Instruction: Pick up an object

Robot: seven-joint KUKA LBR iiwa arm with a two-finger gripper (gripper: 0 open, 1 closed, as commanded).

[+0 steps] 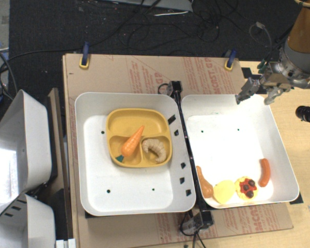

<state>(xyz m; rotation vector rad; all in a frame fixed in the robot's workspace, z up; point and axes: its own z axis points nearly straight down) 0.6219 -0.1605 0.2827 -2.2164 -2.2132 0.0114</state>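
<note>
A: Your arm (305, 30) is cut off at the far right; gripper (258, 93) over the right bin's (232, 138) far edge, fingers apart, holding nothing.

B: Near side: sausage (264, 172), yellow disc (224, 191), drumstick (204, 182), small pizza (246, 187). Left bin (93, 185) holds a tray (119, 120) with carrot (133, 141) and shrimp (155, 149).

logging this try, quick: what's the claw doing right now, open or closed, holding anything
claw: open, nothing between its fingers, up over the far right corner of the right bin.
</note>
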